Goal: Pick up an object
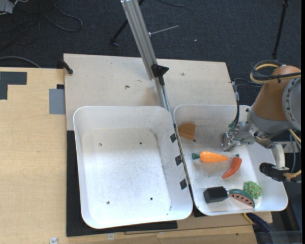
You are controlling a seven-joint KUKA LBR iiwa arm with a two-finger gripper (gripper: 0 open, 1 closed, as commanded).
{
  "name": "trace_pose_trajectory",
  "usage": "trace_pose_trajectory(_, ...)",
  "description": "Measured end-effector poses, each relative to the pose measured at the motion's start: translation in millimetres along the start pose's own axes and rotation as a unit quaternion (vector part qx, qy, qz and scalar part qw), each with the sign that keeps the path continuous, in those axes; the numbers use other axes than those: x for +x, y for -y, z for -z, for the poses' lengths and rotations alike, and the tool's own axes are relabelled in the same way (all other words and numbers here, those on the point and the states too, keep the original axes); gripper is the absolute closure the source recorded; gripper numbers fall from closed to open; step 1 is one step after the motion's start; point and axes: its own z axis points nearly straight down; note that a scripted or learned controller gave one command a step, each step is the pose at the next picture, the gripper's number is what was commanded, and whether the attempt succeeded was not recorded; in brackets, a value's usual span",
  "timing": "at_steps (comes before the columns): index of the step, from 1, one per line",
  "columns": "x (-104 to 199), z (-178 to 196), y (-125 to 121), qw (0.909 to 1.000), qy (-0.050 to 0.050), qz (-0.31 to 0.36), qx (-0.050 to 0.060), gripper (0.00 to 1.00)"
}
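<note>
Pale wooden bench (25, 151) bears white bins (123, 117), apparently over dark carpet (203, 24).

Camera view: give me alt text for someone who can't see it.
A robot gripper hangs over the right bin, just above a toy carrot and red chili. Also inside: a brown piece, black block, watermelon slice, green broccoli.

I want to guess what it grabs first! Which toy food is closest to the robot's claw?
The orange carrot is closest. Its right end lies just below the gripper. The red chili is lower down, and the brown piece sits off to the left.
</note>
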Motion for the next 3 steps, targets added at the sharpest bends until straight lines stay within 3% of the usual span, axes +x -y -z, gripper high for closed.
trace_pose_trajectory(3,-2,161,-8,1.0000,0.001,0.004,-0.004,1.00)
